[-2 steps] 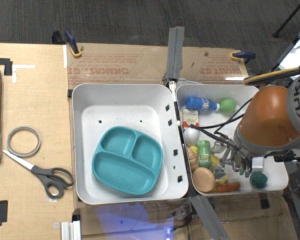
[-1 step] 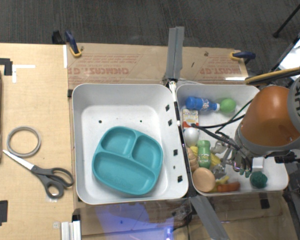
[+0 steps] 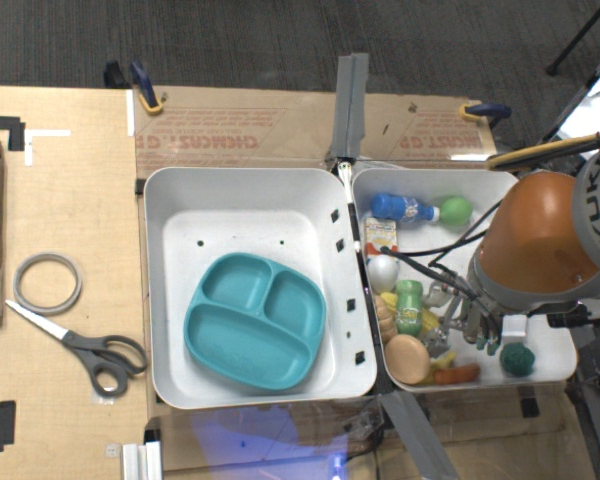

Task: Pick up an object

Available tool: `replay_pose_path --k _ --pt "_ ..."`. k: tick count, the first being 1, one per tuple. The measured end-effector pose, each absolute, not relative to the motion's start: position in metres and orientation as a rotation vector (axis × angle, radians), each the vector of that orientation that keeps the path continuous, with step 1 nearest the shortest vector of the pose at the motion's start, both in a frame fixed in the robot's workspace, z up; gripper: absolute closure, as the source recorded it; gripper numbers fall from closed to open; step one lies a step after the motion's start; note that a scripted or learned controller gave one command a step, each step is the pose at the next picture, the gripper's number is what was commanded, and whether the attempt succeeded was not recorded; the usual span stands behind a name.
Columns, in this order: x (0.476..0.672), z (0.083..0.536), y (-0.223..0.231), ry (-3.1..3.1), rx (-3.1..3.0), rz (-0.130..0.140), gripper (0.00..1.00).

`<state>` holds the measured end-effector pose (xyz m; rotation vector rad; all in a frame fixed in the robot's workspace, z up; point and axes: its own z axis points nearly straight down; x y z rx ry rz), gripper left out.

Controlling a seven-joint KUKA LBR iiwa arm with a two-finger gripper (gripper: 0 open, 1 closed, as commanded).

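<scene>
A tape roll (image 3: 47, 282) and scissors (image 3: 85, 347) lay on the counter (image 3: 70, 188). A teal divided plate (image 3: 255, 318) sat in the left bin (image 3: 240, 190). In the right bin (image 3: 430, 176), the end effector (image 3: 472, 326) hung beside a green bottle (image 3: 409, 306) and egg (image 3: 407, 358); whether it was open could not be told.

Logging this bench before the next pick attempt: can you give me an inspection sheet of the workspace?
Surface: two white bins side by side, left bin and right bin, on a cardboard-covered bench.
Job's things: right bin holds a blue bottle, green ball, green bottle, tan egg shape, dark green ball and other small items.
Clutter: teal divided plate in the left bin; scissors and tape roll on the bench.
Gripper: gripper low in the right bin; nothing seen held.
Cables: black cables beside the wrist.
Surroundings: clamps at the cardboard's far edge; dark carpet.
</scene>
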<state>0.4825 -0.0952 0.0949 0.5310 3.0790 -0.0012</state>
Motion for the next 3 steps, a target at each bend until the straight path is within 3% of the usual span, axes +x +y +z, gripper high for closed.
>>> replay_pose_path --k 1,2,3 --pt "0.491 0.092 -0.098 3.106 0.455 -0.001 0.0" --pt "0.489 0.159 -0.187 3.118 0.351 -0.002 0.0" --pt "0.488 0.093 -0.116 3.125 0.25 0.001 0.0"
